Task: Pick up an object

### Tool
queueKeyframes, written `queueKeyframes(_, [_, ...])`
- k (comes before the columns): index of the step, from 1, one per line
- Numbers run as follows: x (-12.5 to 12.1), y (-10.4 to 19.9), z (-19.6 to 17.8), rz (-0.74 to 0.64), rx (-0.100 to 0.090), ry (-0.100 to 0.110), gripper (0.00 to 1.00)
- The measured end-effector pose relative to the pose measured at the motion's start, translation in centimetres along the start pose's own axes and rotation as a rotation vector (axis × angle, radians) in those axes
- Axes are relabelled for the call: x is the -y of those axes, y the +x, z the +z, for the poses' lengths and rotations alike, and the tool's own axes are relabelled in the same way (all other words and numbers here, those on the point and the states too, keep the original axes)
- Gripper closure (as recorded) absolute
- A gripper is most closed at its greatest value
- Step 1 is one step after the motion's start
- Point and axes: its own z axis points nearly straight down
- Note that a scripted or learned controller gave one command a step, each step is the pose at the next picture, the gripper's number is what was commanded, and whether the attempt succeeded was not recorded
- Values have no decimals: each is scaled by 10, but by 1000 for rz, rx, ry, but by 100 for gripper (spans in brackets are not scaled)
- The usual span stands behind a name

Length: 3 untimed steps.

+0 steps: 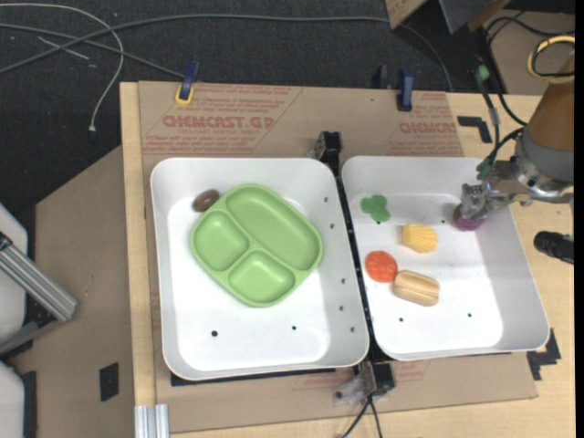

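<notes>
Cardboard covers the bench under two white bins. At the right bin's (511, 336) two o'clock corner the gripper (473, 210) is down over a small purple object (468, 222), its fingers close on either side; whether they actually pinch it I cannot tell. Toward eight o'clock lie a yellow piece (420, 237), an orange-red ball (381, 265), and a tan bread roll (417, 287).

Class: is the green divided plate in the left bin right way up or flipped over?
Right way up: the green divided plate shows three sunken compartments facing the camera.
</notes>
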Motion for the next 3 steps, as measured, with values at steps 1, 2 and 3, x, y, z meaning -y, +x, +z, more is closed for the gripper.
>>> queueKeyframes(1, [3, 8, 56, 0, 0, -1, 0])
queueKeyframes(2, [2, 8, 45, 0, 1, -4, 100])
queueKeyframes(3, [5, 14, -16, 0, 3, -7, 100])
